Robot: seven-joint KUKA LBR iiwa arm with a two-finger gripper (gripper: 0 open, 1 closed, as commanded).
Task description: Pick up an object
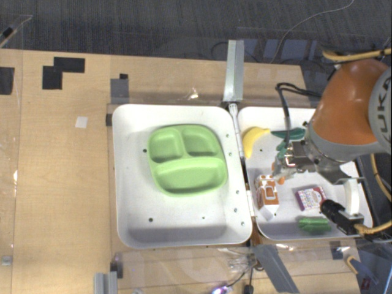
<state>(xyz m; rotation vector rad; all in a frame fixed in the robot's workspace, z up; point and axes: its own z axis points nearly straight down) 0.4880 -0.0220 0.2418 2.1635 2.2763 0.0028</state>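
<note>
Camera view, listed outward from the right bin [269,228]: left of it, a green plate [187,159] in the left bin [131,182]; inside it, a banana [253,139], orange carton [267,192], gripper [288,163] above, purple packet [309,197], green item [314,224].

The arm [352,112] hides part of the right bin [269,225] and runs off the right edge.

Right bin [263,226] crowded by banana [253,139], orange carton [267,193], purple packet [309,197], green item [314,225].
</note>
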